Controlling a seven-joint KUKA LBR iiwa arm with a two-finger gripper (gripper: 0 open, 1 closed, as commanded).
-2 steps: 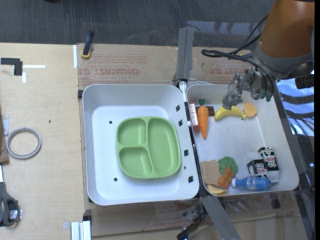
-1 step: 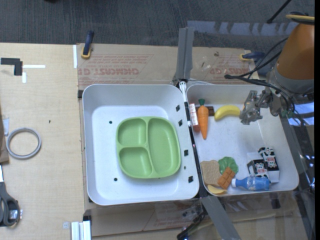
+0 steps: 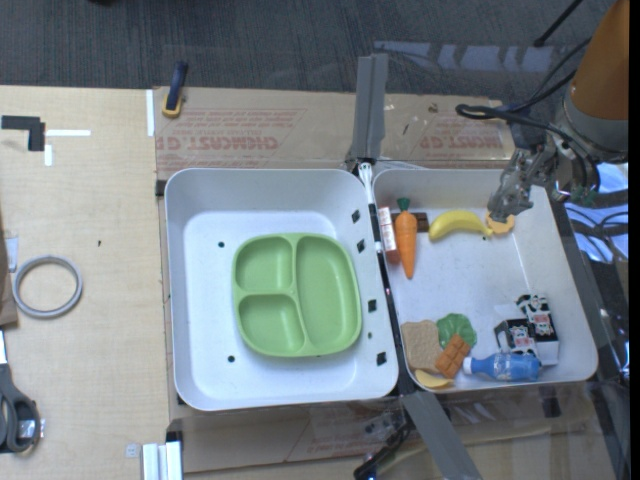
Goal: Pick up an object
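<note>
My gripper (image 3: 508, 204) hangs over the back of the right bin (image 3: 572, 298), its tips at the stem end of the banana (image 3: 458, 225); whether they are apart or pinched I cannot tell, and nothing shows between them. The banana lies flat just beside the carrot (image 3: 405, 240), and approaching from its free end probably keeps me clear of that neighbour. The green tray (image 3: 297, 295) sits in the left bin (image 3: 195, 308).

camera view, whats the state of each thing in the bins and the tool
green plate: upright, in left bin
banana: lying flat, tool at its right tip
carrot: lying flat
water bottle: on its side
milk carton: tipped over
sandwich: lying flat
tool: lowered at banana's end
</note>
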